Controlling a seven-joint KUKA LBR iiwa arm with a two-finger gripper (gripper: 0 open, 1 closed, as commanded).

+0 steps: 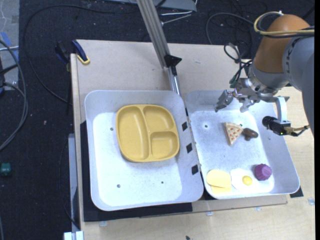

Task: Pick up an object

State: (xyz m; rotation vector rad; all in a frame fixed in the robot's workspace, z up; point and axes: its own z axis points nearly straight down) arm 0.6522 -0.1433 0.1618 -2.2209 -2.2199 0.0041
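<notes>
While sitting apart in the left bin (100, 184), lying clear of the work as a likely drop spot: yellow divided plate (148, 133). Waiting in the right bin (210, 104), spread for separate grasps: pizza slice (232, 133), brown piece (249, 133), yellow slab (219, 179), egg (244, 179), purple piece (263, 171). Hovering above the far edge, spread wide, gripping nothing: claw (234, 103).

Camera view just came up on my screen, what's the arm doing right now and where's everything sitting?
The arm reaches in from the right, its gripper open and hanging over the far end of the right bin with nothing between its fingers. Just nearer lie a pizza slice and a small brown piece. At the near end are a yellow slice, a fried egg and a purple piece. The left bin holds a yellow divided plate.
</notes>
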